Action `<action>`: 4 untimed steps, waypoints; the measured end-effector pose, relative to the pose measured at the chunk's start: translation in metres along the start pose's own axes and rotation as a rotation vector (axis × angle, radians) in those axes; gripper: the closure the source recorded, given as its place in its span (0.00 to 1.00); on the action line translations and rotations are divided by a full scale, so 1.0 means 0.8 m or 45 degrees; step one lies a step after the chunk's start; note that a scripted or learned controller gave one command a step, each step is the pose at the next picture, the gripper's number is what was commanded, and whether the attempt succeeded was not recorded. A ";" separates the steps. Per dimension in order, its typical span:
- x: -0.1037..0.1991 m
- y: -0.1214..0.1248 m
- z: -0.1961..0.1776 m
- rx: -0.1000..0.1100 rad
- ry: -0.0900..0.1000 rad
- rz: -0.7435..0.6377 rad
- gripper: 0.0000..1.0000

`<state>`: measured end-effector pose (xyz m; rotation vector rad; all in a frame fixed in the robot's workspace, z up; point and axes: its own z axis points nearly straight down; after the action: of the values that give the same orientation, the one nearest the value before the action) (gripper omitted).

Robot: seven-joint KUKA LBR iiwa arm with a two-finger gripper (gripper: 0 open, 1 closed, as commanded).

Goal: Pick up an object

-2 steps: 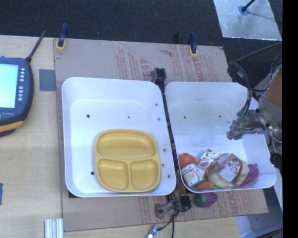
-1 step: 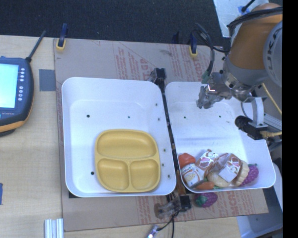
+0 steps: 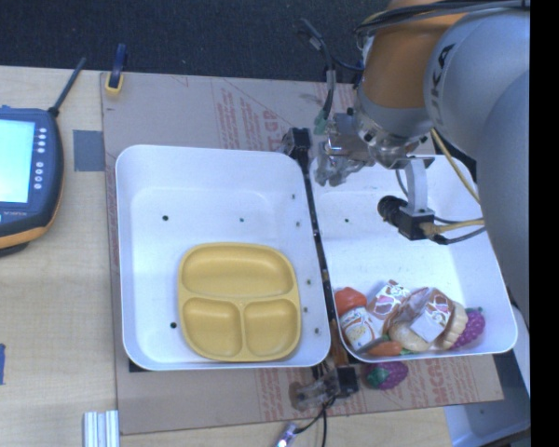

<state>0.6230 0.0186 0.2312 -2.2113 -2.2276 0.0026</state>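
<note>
The grey arm's gripper (image 3: pixel 338 168) hangs at the far end of the right white bin (image 3: pixel 466 268); whether it is released or clenched cannot be told. In that bin's near corner lies a heap of small plastic toy foods (image 3: pixel 410 319): probably light, stiff and slippery, best pinched across a narrow side.

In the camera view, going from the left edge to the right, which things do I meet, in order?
Teach pendant → yellow divided tray in the left bin → gripper above the right bin → pile of food items in that bin's near corner.
</note>
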 end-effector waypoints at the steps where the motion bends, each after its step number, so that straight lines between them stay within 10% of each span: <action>1: -0.089 -0.005 -0.017 -0.002 -0.002 0.007 1.00; 4: -0.090 -0.004 -0.056 0.000 -0.005 -0.015 1.00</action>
<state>0.6201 -0.0535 0.2758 -2.2003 -2.2425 0.0067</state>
